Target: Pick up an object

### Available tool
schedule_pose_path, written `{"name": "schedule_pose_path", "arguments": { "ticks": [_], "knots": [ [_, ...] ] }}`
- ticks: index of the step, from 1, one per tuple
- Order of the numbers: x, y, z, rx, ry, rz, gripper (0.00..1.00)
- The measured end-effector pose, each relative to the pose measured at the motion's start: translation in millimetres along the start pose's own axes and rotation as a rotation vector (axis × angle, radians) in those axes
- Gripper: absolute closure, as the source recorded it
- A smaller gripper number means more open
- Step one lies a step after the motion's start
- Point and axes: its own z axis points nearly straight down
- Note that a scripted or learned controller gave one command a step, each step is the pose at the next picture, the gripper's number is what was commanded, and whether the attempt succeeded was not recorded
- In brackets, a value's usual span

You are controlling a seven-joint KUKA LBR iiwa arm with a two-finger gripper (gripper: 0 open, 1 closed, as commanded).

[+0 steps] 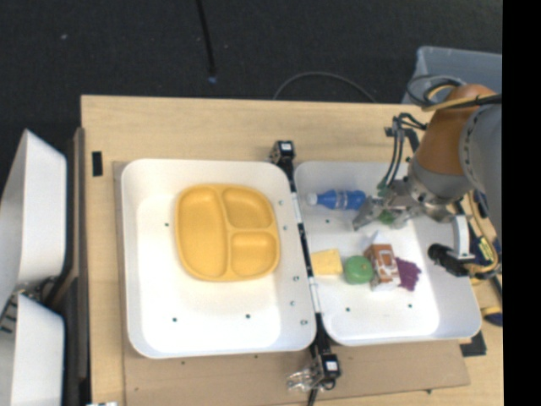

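The right bin (pixel 423 315) holds a blue bottle (pixel 338 199) lying on its side, a yellow block (pixel 326 262), a round green piece (pixel 358 270), a red and white packet (pixel 385 263) and a purple piece (pixel 409 272). My gripper (pixel 382 216) is low over the bin's far middle, just right of the bottle. It is open, its fingers spread either side of a small green object (pixel 391 219) that the wrist partly hides. Whether the fingers touch that object cannot be made out.
The left bin (pixel 152 311) holds a yellow divided plate (pixel 226 231). A ridge with clamps separates the two bins. The arm (pixel 444 150) comes in from the right over the right bin's far corner. Cables hang beside it at the right edge.
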Motion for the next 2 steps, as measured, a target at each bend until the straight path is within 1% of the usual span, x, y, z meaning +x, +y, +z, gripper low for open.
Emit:
{"name": "schedule_pose_path", "arguments": {
  "ticks": [1,2],
  "knots": [
    [-1,1,-12,-0.003,-0.001,0.0,1.0],
    [3,-4,-59,-0.004,0.002,-0.002,1.0]
  ]
}}
